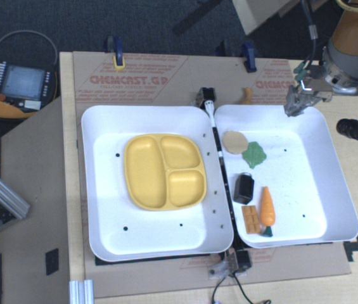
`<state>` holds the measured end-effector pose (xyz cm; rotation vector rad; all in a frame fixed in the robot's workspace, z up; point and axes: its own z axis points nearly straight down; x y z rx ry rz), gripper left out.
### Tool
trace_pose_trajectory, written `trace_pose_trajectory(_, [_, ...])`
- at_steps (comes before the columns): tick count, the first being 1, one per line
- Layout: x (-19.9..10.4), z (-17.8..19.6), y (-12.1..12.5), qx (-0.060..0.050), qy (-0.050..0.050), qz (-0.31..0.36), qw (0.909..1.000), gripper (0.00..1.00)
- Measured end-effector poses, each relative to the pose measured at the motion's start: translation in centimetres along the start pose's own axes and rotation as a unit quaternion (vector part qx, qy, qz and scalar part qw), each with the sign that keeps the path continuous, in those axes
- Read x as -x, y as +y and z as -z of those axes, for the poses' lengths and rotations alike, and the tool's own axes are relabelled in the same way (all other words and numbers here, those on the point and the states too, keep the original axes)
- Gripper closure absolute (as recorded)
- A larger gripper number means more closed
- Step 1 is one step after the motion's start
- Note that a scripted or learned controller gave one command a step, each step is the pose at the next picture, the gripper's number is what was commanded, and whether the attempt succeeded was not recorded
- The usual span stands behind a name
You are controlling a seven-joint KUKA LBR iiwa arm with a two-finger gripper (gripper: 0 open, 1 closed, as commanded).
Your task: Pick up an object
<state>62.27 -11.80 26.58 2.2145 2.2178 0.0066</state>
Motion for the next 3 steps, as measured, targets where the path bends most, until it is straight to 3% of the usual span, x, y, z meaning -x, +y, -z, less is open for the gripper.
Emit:
trace_pose_trajectory(1, [-5.2,-1.9,0.7,-0.005,0.002,0.002,1.0000,1.00])
trace_pose_trajectory(2, [-10.9,-1.6,1.6,-0.003,0.002,0.002,1.0000,1.00])
trace_pose_trajectory(3, [-16.0,-3.6,2.4,-0.005,0.002,0.002,1.0000,1.00])
